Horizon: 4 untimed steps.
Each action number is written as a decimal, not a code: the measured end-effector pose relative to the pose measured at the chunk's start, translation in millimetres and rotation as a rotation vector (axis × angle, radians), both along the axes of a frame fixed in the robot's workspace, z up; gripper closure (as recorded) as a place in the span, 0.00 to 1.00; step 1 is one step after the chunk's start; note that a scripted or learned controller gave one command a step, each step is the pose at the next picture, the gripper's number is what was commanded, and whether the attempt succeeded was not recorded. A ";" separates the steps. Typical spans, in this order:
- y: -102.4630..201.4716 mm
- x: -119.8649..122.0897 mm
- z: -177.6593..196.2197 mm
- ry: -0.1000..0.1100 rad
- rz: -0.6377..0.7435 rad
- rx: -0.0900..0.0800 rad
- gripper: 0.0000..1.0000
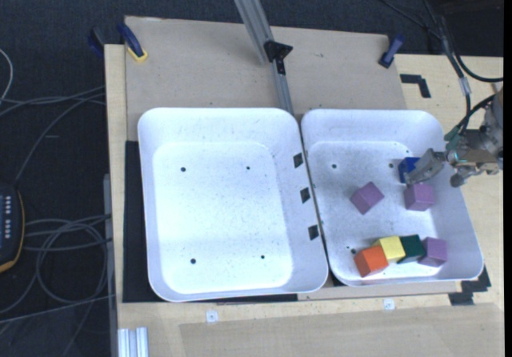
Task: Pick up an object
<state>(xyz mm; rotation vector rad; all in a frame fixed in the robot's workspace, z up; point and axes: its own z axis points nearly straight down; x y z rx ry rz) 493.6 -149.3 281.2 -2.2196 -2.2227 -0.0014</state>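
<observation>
Reaching in from the right edge of the frame, the end effector (438, 170) sits over the right bin (344, 135), low against its right wall. You can see two grey fingers (426, 165) spread apart, with nothing clearly between them; whether they touch anything you cannot tell. A small blue block (409, 167) lies just left of the fingers, partly hidden by them. A purple cube (419, 196) sits just below the end effector, and a second purple cube (366, 197) lies near the bin's centre. Along the bin's lower edge you have a row: orange block (370, 261), yellow block (391, 248), green block (413, 246) and a third purple cube (435, 251), packed side by side. The left bin (160, 131) lies beside it on the desk (208, 51).
</observation>
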 end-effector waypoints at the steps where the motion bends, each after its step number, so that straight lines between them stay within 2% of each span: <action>1: -0.1 0.1 0.0 -0.001 0.000 0.000 0.00; 2: -6.0 -3.8 -44.9 0.006 -0.002 0.001 0.00; 4: -20.0 -9.3 -164.2 0.008 -0.002 0.002 0.00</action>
